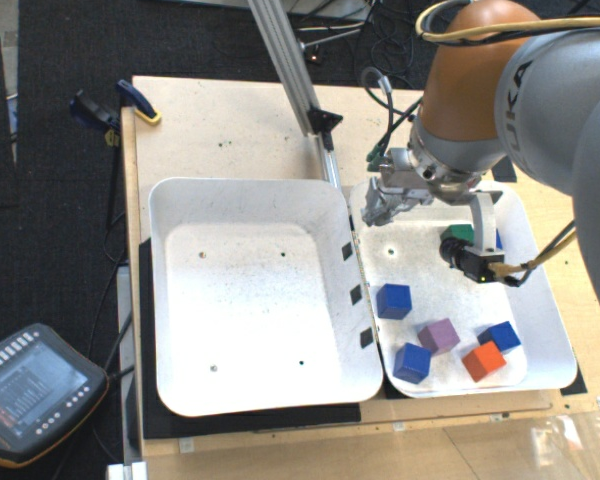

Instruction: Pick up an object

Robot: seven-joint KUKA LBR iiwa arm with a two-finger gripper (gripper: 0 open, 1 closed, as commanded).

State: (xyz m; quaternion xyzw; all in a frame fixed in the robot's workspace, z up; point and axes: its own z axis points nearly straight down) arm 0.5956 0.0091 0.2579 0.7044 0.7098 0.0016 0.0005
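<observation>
- Over on the right side of the pale wooden counter (240, 118) sit two shallow white plastic bins side by side, and the grey KUKA arm with the orange band (480, 63) comes in from the right above the right-hand one
- the claw (385, 206) hangs over the top-left corner of the right bin (550, 363), near the edge shared with the left bin (250, 298); it's a dark blurry lump from this angle and I honestly can't tell how it's set, and I can't make out anything in it
- loose blocks in the right bin, all lower down and well apart from the claw:
- a blue cube (394, 301) near the bin's left side, roughly mid-height
- a second, darker blue cube (412, 362) below it, close to the bottom-left rim
- a small purple cube (439, 335) just right of those two, sitting between them in height
- an orange-red cube (483, 360) toward the bottom right, with a third blue cube (500, 337) touching or just about touching its upper right corner
- a green block (461, 234) peeks out further up, partly hidden behind a black fitting with cables hanging off the wrist
- a slanted metal pole (285, 53) runs from the top down to the gap between the bins
- a blue and yellow clamp (135, 101) grips the counter's top-left corner, and a grey handheld control pendant (30, 393) lies on the dark floor at bottom left
</observation>
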